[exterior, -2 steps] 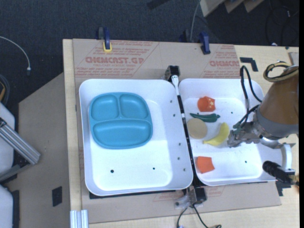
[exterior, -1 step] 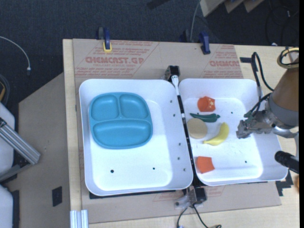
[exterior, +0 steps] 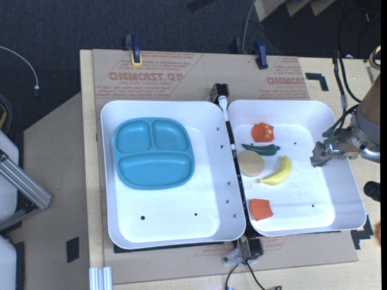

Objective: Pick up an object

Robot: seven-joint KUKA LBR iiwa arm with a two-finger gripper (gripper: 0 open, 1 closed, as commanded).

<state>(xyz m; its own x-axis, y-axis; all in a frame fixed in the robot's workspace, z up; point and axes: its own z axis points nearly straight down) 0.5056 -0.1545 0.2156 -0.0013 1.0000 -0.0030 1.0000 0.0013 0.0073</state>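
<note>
Left bin (exterior: 109, 162): shallow, white, glossy, rounded corners. A light blue divided plate (exterior: 155, 152) lies in its far left part, flat, smooth plastic, two small compartments on the far side and one wide one on the near side. The rest of that bin's floor is bare white with a few dark specks.

A black hinge strip (exterior: 231, 156) runs between the two bins, far edge to near edge.

Right bin (exterior: 338, 213): same white tray form. All items sit in its left half, close to the strip.
- Red tomato-like piece (exterior: 262, 132) toward the far side, rounded, with a green top.
- Dark green pepper-like piece (exterior: 261, 148) just beside it on the near side, slim, long axis running left-right, tip to the right.
- Tan round disc (exterior: 250, 163), flat, matte, touching or just beside the green piece.
- Yellow banana (exterior: 277, 172), curved, long axis on a diagonal from near left to far right, its left end against the disc.
- Orange-red blocky piece (exterior: 260, 208) near the near edge, apart from the others.

Hand (exterior: 318, 156) over the right bin's right part, well apart from the items, nothing between its fingers; whether they stand apart or together I cannot tell. Grey arm (exterior: 369, 125) enters from the right edge of the surface (exterior: 97, 101), brown board with red lettering.
</note>
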